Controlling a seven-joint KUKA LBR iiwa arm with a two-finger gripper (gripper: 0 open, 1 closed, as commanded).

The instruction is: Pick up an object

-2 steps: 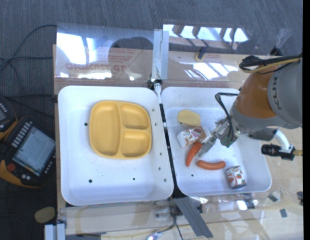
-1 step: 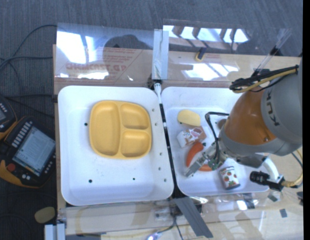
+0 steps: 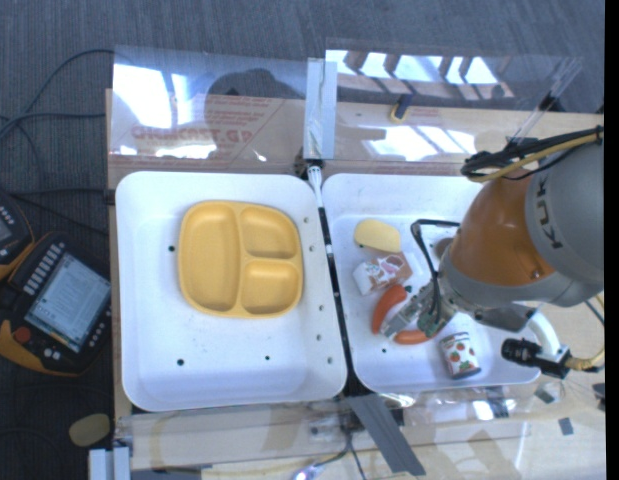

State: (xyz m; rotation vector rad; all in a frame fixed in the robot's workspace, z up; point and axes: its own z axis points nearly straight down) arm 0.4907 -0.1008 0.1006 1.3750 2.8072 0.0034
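**Arm low over the right bin's clutter**

Nearest the camera, along the front of the right bin (image 3: 369, 373), a small printed can (image 3: 459, 355) lay tilted on the white floor. Just left of it a short orange-red piece (image 3: 412, 337) rested beside the gripper (image 3: 421, 315), which was down among the objects. Whether its fingers were apart or together could not be told, as the dark tooling blurred into the clutter, and nothing could be seen held between them. A longer red-orange item, shaped like a carrot or pepper (image 3: 386, 306), lay slanted just left of the gripper, touching or nearly touching it.

A little farther back sat a small white and red packet (image 3: 377, 271), and behind that a pale yellow, lemon-like piece (image 3: 378, 235) near the bin's left wall. The arm (image 3: 509, 243), with its orange band, covered much of the bin's right half, reaching in from the right with black and yellow cables looped above it.

In the left bin (image 3: 139, 298) a yellow divided tray (image 3: 239, 257) with three compartments lay flat, well apart from the other objects. Beyond both bins stood clear panels (image 3: 219, 108) over brown board. A handheld controller (image 3: 49, 303) lay on the carpet to the far left.
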